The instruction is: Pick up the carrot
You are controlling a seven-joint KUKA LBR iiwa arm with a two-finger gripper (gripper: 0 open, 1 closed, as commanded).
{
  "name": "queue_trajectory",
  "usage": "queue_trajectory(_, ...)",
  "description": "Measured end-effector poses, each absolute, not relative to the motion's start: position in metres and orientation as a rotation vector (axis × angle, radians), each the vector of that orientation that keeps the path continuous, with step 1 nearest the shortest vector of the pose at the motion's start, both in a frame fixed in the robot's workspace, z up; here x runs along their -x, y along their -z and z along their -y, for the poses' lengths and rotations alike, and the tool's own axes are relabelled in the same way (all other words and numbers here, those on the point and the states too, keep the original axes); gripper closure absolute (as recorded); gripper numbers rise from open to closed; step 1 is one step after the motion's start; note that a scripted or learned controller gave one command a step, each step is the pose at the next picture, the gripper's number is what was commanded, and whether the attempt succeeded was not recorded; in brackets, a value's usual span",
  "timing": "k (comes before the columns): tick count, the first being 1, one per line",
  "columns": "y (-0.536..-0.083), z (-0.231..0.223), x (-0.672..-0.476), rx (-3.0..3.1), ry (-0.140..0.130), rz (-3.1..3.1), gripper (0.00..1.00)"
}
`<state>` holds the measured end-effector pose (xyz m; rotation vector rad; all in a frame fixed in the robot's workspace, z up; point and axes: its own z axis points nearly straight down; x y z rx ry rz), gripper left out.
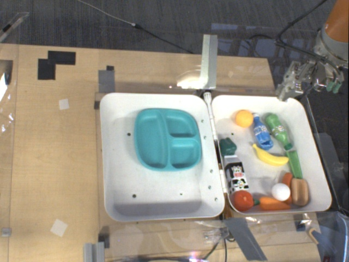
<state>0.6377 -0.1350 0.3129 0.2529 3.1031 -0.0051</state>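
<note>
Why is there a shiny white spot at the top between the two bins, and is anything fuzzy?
In the camera view, the bright patch is light glaring off the bench beside the upright metal bracket; the end effector at the upper right looks a bit blurry; the carrot and teal tray look sharp, and the left bin has a soft grey shadow along its front edge.
</note>
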Motion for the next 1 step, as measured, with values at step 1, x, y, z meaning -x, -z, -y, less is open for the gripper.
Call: queue_trajectory(1,-0.3047,0.1334,-0.6363,-0.251,0.001,-3.118,0.00)
